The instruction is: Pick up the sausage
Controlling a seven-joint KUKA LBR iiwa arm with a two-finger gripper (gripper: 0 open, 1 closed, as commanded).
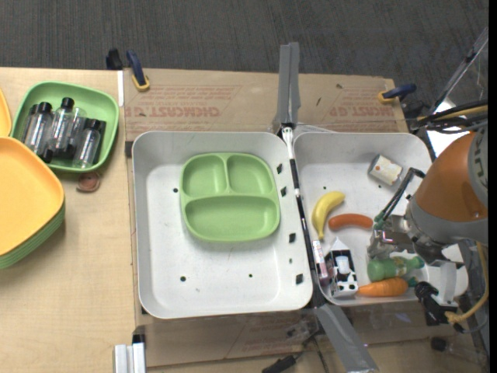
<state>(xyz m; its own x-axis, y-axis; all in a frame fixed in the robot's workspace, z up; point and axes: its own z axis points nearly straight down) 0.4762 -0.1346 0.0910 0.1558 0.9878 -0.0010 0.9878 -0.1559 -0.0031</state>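
bench [93, 301] | two white bins [147, 231] side by side | green tray of vials [66, 127] | orange plates [27, 200]

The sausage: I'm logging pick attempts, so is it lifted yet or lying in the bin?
Lying in the right bin. The sausage rests flat beside the banana, with the gripper just right of it.

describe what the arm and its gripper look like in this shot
The arm has a rounded orange band over grey metal. Below it, the gripper is a cluttered silver-and-black metal assembly. A thin yellow cable and dark rods run beside the arm at the upper right.
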